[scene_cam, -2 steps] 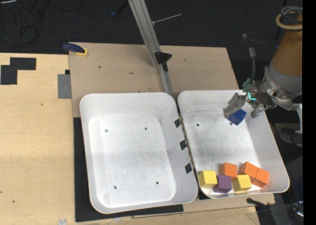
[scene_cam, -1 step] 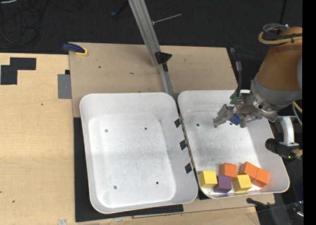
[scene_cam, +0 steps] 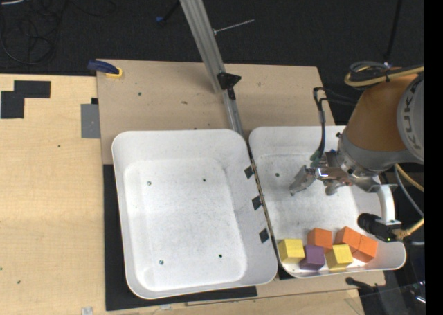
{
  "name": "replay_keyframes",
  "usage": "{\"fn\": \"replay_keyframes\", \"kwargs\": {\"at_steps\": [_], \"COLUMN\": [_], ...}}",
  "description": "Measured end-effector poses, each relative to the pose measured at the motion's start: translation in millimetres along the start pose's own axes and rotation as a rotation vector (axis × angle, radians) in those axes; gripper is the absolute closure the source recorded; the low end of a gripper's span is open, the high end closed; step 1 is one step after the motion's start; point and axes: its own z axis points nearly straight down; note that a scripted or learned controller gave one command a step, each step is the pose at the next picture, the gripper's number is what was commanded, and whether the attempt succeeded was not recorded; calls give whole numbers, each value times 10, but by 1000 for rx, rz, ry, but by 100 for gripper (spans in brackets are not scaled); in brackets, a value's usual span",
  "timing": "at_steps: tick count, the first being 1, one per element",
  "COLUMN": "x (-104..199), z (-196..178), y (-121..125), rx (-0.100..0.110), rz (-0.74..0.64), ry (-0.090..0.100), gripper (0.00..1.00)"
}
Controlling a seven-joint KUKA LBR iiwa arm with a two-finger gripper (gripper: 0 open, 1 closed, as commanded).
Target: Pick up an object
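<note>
Several small blocks lie bunched in the near corner of the right bin [scene_cam: 284, 142]: a yellow block [scene_cam: 291, 248], a purple block [scene_cam: 315, 257], an orange block [scene_cam: 320, 238], a second yellow block [scene_cam: 339, 256] and a larger orange block [scene_cam: 360, 244]. My gripper [scene_cam: 315, 185] hangs over the middle of the right bin, behind the blocks and well apart from them. Its two fingers are spread open and nothing sits between them. The grey and orange arm reaches in from the right.
The left bin [scene_cam: 131, 147] sits beside the right one, joined by black clips [scene_cam: 257, 202]. A slanted metal rail [scene_cam: 205, 38] rises behind the bins. A blue and yellow clamp [scene_cam: 105, 67] lies at the board's far left corner. Cables hang near the arm.
</note>
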Motion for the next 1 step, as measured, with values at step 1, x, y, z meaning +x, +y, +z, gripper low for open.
{"fn": "replay_keyframes", "kwargs": {"at_steps": [1], "x": [-7], "z": [560], "y": [-116], "rx": [0], "rz": [0], "ry": [0], "gripper": [0]}}
